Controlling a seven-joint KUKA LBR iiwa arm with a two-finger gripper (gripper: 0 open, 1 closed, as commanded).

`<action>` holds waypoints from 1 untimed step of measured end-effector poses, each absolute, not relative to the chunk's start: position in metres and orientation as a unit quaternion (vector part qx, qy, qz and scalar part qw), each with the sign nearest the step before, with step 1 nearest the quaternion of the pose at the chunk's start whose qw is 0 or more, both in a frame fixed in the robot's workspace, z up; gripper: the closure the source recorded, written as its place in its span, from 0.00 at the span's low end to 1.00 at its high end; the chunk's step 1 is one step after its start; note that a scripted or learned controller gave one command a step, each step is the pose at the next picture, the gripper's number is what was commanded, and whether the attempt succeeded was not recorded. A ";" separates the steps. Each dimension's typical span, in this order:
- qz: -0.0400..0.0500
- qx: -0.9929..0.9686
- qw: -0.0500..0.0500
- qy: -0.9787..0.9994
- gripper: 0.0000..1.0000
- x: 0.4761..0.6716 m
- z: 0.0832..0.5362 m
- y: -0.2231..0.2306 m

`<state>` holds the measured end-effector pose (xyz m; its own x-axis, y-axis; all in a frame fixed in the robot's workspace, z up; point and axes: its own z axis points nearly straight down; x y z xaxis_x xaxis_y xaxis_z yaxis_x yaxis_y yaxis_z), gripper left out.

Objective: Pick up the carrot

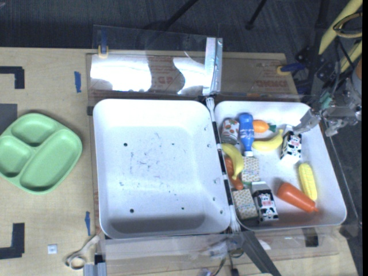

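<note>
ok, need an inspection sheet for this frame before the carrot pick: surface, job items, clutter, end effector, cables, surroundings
Surface: wooden bench bearing two white bins, left bin and right bin.
Job's things: carrot lying in the right bin's near right part, beside the corn cob, nothing gripping it.
Clutter: blue bottle, bananas, cow-patterned carton, small boxes along the right bin's left wall.
End effector: end effector above the right bin's far right corner, away from the carrot; finger state unclear.
Cables: yellow and black cables at the far right.
Surroundings: green divided plate left of the bins; clear panel behind them.
</note>
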<state>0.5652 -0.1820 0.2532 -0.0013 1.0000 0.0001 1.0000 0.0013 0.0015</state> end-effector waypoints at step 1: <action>0.001 0.686 0.002 0.728 0.00 0.635 0.193 -0.189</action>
